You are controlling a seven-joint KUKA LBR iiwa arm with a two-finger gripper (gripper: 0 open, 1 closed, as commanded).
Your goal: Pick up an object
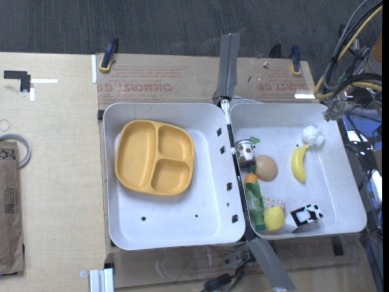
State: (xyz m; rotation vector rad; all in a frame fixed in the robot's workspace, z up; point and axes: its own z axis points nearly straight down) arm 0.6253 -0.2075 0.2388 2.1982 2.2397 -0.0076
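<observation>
The arm's cabled end [349,96] sits at the right edge above the right bin [340,181]; whether the jaws are open I cannot tell. The left bin [176,224] holds a smooth yellow divided plate [154,157]. Right bin: curved banana [298,163], green bottle [254,201], tan ball [265,167] (matte), lemon [274,218].

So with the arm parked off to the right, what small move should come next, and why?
Probably swing the arm left and over the right bin, toward the banana. Every loose object lies there, the banana sits apart from the others, and the left bin has just a yellow plate.
</observation>
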